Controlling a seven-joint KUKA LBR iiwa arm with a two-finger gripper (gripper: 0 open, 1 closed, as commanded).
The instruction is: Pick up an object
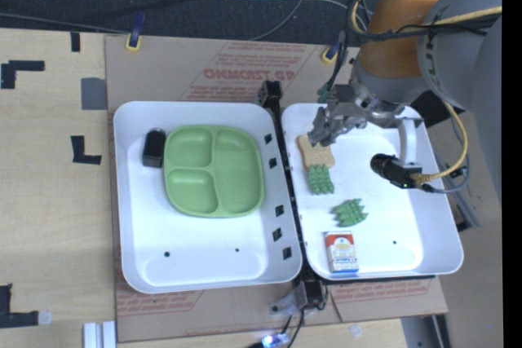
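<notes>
Camera view: fingers point(325, 134) (blurred) over brush point(317, 167)

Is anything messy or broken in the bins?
Nothing looks broken or spilled. The green plate lies flat in the left bin beside a small black block. In the right bin, the little box and green toys lie apart, below the gripper.

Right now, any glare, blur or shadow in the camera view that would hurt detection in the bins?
Camera view: lighting even and soft, no hard glare on the white bins; slight overall softness, small print on the small box unreadable; the arm casts only a faint shadow by the gripper, over the tan block; the green tray and green pieces stay well contrasted.
</notes>
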